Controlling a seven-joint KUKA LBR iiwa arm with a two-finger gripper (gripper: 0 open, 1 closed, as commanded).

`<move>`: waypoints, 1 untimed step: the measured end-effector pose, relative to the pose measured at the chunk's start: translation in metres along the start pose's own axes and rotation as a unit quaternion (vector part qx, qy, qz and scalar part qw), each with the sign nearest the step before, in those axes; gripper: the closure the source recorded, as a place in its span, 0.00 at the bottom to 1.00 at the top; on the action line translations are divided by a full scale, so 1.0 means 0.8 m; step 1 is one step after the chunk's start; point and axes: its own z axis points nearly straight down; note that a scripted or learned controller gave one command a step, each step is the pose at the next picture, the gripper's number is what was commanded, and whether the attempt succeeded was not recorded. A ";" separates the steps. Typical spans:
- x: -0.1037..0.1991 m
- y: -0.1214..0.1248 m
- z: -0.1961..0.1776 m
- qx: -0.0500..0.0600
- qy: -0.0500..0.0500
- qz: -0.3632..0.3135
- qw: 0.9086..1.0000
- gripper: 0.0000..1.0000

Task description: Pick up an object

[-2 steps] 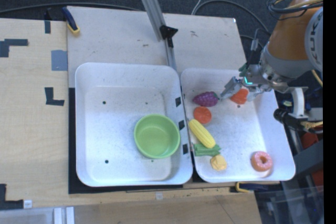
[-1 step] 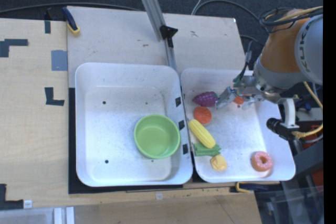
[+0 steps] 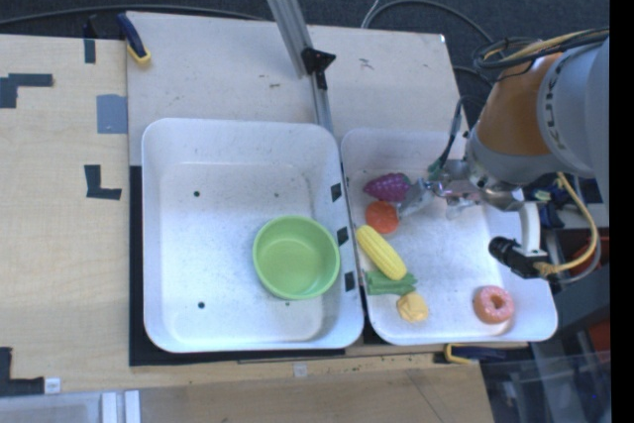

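Note:
In the right bin [image 3: 451,263] lie a purple grape bunch [image 3: 388,184], an orange-red round fruit [image 3: 382,217], a yellow corn cob [image 3: 381,253] with green leaves [image 3: 392,284], a small yellow piece [image 3: 412,308] and a pink donut [image 3: 492,304]. My gripper [image 3: 424,194] is low over the bin's upper part, just right of the grape bunch and the orange-red fruit. Whether it touches either one is unclear at this size. Nothing is visibly lifted.
A green bowl [image 3: 295,258] sits in the left bin [image 3: 198,163] near its right wall. A grey metal pole [image 3: 287,5] slants down to the divide between the bins. Cables [image 3: 555,253] hang by the arm at the right.

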 end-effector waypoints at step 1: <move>0.000 0.003 0.051 -0.004 0.000 0.000 1.000 0.00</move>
